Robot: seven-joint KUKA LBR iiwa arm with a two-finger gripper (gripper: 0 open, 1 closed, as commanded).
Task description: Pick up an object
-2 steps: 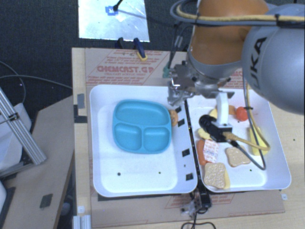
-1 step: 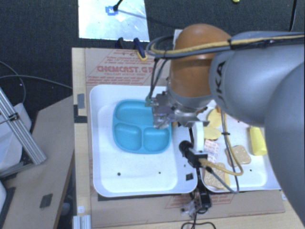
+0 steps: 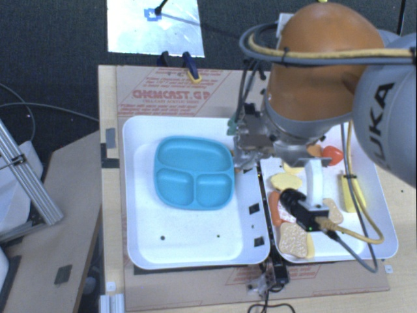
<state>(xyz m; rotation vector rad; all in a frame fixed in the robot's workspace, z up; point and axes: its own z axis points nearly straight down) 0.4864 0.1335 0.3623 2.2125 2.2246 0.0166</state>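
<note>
My hand (image 3: 253,147) hangs just beside the blue plate (image 3: 194,173) in the left bin (image 3: 189,240). I cannot tell if it is open or closed.

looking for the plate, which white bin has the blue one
The left bin in the view: the blue divided plate lies in it, while the right bin holds small food-like pieces.

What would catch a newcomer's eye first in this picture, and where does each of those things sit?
The bulky grey arm with its orange band looms at the upper right, above the divide between the two bins. A bright blue divided plate lies in the left bin. The right bin holds a cluster of small pieces in yellow, red and tan.
</note>
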